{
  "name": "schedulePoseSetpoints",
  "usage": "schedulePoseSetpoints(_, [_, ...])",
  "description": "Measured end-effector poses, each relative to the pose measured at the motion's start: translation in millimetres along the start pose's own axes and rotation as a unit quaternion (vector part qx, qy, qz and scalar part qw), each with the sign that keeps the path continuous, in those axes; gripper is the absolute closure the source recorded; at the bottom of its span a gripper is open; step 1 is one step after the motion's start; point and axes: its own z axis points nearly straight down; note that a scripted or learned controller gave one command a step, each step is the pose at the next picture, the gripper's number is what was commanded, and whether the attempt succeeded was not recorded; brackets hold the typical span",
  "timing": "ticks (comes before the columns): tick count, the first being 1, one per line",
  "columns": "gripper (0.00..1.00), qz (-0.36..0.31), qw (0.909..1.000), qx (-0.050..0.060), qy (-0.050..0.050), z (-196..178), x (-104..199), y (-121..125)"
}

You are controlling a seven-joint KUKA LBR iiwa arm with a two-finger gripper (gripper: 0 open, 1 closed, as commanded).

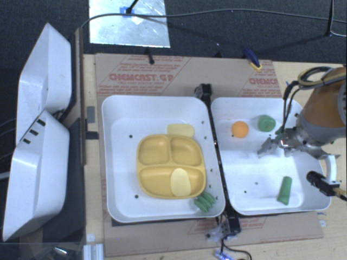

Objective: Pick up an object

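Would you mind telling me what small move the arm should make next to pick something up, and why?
Probably a short shift toward the green round piece, then straight down. The gripper sits in the right bin holding nothing, and that piece lies just above it in the view, closer than the orange ball or the green stick.

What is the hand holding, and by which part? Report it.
Nothing shows between the fingers of the hand; it hovers over the right bin, apart from the orange ball.

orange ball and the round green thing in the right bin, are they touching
Apart. The camera view shows bare white bin floor between the orange ball and the round green thing in the right bin.
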Motion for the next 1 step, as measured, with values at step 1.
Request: schedulePoseSetpoints(1, [1.0,0.0,1.0,-0.002,-0.001,-12.4,-0.6,1.3])
